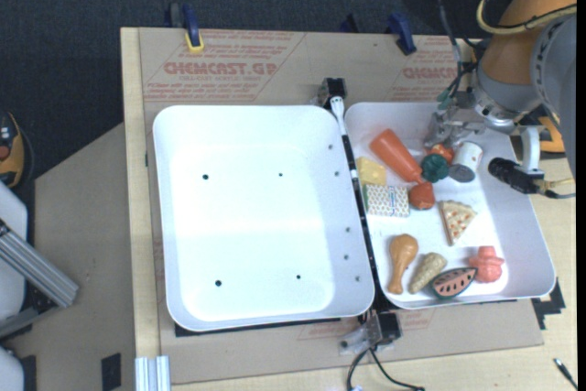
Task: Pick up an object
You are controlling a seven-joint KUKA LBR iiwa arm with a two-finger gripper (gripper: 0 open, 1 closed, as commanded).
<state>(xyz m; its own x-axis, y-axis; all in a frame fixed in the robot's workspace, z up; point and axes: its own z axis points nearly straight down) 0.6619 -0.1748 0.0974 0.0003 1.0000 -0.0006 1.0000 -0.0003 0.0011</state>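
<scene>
The right bin (522, 224) holds several toy foods. An orange carrot (396, 154) lies near its back left, with a yellow piece (371, 170) and a patterned white square (387, 200) beside it. A dark green piece (434, 167) and a red round piece (421, 195) sit at the middle. My gripper (446, 138) hangs low over the bin's back part, just above the dark green piece and next to a white cylinder (464, 162). Nothing shows as lifted by it.
Toward the front lie a pizza slice (457, 220), a drumstick (401, 256), a tan piece (427, 270), a watermelon slice (453, 282) and a red piece (490, 263). The left bin (247, 206) stands alongside. Clamps (192, 37) hold the board's back edge.
</scene>
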